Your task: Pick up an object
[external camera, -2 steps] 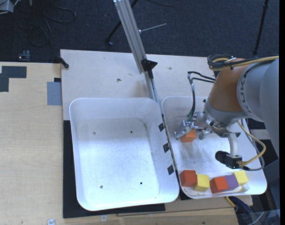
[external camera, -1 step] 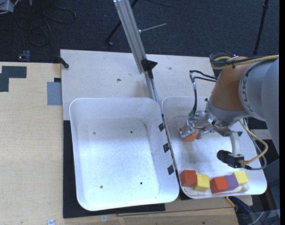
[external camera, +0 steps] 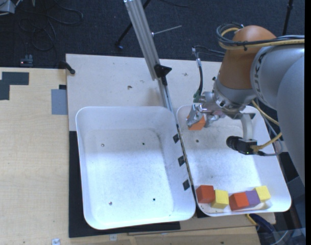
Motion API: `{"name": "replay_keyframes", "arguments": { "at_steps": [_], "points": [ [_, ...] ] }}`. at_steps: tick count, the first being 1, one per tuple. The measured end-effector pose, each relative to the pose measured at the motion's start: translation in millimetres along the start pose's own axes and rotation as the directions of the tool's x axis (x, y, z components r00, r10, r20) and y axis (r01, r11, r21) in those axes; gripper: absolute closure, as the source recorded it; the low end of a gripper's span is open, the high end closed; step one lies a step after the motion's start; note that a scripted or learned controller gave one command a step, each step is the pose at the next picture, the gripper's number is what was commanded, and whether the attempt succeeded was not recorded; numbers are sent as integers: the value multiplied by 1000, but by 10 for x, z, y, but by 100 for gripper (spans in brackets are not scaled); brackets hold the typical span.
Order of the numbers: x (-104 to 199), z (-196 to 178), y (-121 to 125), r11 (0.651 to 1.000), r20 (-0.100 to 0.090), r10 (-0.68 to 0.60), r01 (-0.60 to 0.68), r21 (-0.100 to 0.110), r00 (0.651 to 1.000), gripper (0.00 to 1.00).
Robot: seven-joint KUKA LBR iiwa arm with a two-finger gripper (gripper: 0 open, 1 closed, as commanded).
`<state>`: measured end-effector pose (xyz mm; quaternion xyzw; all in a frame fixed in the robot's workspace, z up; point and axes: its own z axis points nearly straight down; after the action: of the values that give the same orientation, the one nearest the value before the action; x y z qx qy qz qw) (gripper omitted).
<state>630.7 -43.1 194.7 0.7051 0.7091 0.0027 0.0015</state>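
Orange block (external camera: 196, 123) gripped between the fingers (external camera: 198, 117), raised over the right bin (external camera: 224, 162), near its far-left corner

Two bins sit side by side on the counter (external camera: 109, 80): the left bin (external camera: 127, 165) and the right bin (external camera: 232, 162). Five blocks (external camera: 232, 197) lie in a row along the right bin's near edge. The end effector (external camera: 200, 117) hangs over that bin's far left corner, a block (external camera: 196, 123) between its fingers.
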Motion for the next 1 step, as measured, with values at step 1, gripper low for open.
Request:
{"name": "replay_keyframes", "arguments": {
  "at_steps": [1],
  "points": [
    [639, -8, -200, 1000, -1, 0, 0, 11, 1000, 100]
  ]
}}
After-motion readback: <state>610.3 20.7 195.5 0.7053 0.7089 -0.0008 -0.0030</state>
